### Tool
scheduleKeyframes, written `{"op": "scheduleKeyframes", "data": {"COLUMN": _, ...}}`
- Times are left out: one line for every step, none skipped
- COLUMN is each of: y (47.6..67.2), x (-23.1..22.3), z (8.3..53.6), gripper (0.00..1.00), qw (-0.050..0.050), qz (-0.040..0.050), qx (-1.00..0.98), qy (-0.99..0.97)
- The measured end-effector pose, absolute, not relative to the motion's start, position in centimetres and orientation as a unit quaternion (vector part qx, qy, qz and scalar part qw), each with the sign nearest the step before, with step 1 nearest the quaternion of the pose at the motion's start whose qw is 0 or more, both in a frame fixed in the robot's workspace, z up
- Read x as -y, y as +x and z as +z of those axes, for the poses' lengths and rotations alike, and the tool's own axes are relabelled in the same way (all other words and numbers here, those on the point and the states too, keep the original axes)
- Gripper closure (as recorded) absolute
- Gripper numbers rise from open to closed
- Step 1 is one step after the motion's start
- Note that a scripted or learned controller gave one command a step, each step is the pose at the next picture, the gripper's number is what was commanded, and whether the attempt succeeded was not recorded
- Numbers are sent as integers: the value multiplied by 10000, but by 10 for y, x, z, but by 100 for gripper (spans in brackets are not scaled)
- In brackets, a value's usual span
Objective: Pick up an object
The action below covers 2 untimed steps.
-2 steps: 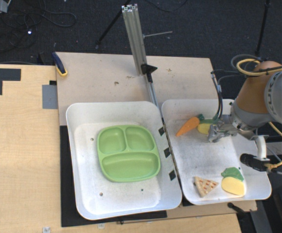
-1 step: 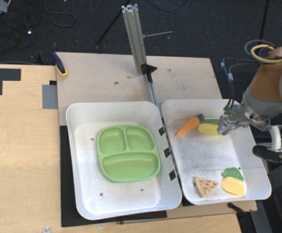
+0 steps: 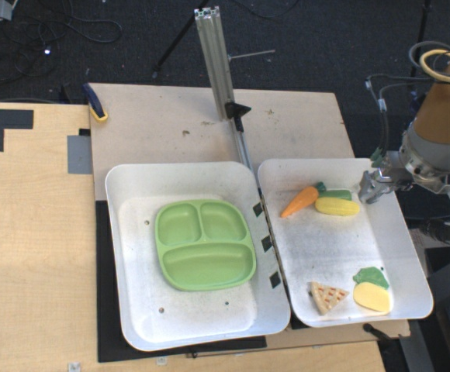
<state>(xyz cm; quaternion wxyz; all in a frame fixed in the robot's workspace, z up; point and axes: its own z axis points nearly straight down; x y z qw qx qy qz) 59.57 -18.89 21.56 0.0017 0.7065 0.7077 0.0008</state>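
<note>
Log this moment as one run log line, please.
gripper over right bin's far right edge | corn just left of it | carrot beside corn | nothing seen held | green tray in left bin

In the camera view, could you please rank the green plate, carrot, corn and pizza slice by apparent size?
1. Green plate, clearly largest.
2. Carrot and corn, too alike to separate.
3. Pizza slice, slightly smaller.

text: none legible | labels: none | brands: none | numbers: none | signs: none
</note>
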Motion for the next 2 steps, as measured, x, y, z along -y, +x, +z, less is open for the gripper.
{"op": "scheduleKeyframes", "data": {"y": 599, "x": 136, "z": 223, "gripper": 100, "qw": -16, "qz": 0, "qx": -7087, "qy": 7055}}
{"op": "scheduleKeyframes", "data": {"y": 586, "x": 80, "z": 231, "gripper": 100, "qw": -22, "qz": -1, "qx": -7089, "qy": 7053}}
